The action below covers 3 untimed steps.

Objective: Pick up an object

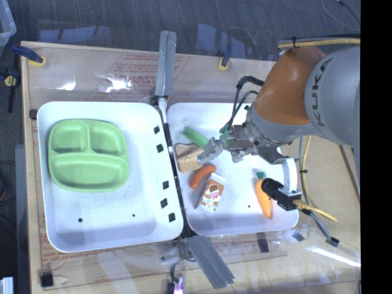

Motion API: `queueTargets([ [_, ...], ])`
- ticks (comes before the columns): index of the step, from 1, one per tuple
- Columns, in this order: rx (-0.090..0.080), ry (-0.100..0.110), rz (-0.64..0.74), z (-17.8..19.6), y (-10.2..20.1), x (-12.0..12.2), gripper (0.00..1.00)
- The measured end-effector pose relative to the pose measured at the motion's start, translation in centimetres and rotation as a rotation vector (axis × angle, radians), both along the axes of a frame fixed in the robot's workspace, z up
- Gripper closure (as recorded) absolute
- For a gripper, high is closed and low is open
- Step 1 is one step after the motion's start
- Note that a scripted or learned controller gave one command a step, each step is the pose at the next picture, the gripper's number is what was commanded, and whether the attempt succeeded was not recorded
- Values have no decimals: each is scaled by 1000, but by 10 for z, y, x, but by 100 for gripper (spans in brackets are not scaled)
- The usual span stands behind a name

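Note:
My gripper (pixel 209 151) reaches into the right bin (pixel 245 225) from the right, its tip low over the left part of the bin. Just left of the tip lies a tan bread-like piece (pixel 188 158). A green item (pixel 195 136) lies above the tip, and an orange sausage-shaped piece (pixel 201 176) just below it. Nearer the front edge is a small printed carton (pixel 212 196). An orange carrot (pixel 265 202) lies at the bin's right side, partly under a black part of the arm's cabling. I see nothing held at the tip.
The left bin (pixel 92 225) holds a green divided plate (pixel 88 154) at its back left. A grey divider bar (pixel 165 66) runs between the bins. The arm's body (pixel 294 97) and cables (pixel 294 182) overhang the right bin's right half.

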<state>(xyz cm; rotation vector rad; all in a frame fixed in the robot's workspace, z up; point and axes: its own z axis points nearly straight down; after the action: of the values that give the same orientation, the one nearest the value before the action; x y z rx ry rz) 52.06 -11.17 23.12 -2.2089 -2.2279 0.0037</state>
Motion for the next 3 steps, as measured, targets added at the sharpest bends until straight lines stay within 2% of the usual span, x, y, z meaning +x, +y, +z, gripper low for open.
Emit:
queueTargets([
  [1,0,1,15,-82,-6,-13,0],
  [2,-7,-41,-32,-125,-20,-32,0],
  [3,-15,-49,-32,-111,-25,-29,100],
])
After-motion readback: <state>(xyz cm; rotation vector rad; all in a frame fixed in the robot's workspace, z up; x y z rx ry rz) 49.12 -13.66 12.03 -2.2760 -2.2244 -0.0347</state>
